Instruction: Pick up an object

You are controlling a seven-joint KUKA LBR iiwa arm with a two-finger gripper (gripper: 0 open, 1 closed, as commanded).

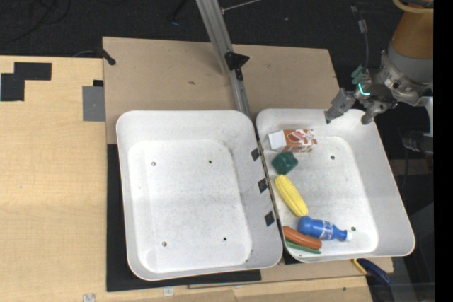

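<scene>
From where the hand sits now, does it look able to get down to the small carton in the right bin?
Probably yes. The hand hovers open above the right bin's far rim, and the carton lies uncovered nearby; only the green object sits close.

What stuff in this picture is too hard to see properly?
- Carton: its printing is too small to read in the camera view.
- Hot dog: the blue bottle partly covers it.
- Green object: too small to name.
- Gripper: dark and small above the right bin; open or shut is unclear.
</scene>
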